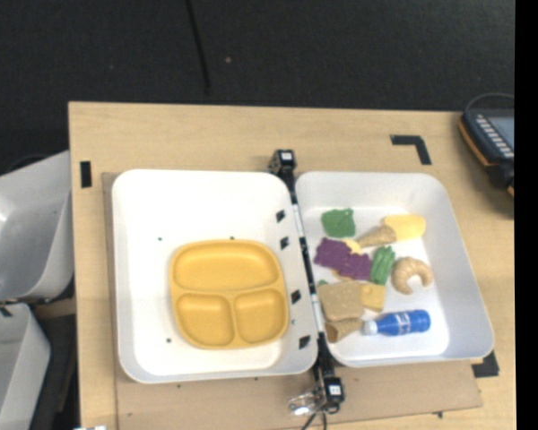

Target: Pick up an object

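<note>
The right bin (448, 240) holds several small toy foods. A green leafy piece (338, 222) lies at its upper left, with a purple grape bunch (341, 257) just below it. A yellow piece (405, 226) and a tan cone-like piece (376, 236) sit toward the upper middle. A croissant (411, 274) rests at the right of the heap, a green pepper-like piece (382, 264) beside it. Brown bread slices (342, 302) lie at the lower left, and a blue bottle with a white cap (397, 323) lies on its side near the front.
The left bin (143, 213) holds a yellow three-compartment tray (227, 292). Black clips (298, 267) line the seam between the bins. A handheld pendant (490, 141) lies at the bench's far right. White containers (18, 240) stand off the bench's left side.
</note>
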`<state>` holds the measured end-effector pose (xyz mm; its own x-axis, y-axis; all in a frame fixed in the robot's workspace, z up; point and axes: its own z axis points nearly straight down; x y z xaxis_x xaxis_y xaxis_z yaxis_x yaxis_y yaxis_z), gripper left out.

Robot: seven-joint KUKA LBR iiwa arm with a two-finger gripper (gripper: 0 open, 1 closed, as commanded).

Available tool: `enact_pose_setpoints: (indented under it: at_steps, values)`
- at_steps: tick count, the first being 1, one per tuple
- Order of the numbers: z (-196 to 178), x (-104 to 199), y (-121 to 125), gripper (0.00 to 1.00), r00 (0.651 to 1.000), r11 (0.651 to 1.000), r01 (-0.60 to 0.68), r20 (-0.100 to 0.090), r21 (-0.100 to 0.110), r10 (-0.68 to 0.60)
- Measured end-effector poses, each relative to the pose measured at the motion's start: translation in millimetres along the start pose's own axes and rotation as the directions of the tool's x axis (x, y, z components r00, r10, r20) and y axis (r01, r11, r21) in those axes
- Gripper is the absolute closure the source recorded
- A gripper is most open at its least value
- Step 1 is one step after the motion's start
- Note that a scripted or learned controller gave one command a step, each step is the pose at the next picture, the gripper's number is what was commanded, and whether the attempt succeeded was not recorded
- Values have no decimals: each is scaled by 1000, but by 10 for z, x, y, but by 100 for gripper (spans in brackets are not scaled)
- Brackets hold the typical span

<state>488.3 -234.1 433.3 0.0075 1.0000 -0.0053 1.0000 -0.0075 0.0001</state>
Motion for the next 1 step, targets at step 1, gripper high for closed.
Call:
enact_pose_setpoints:
  at_steps: [1]
  values:
    - [2195,304,-14,100,1000,1000,7,-10,14,-7]
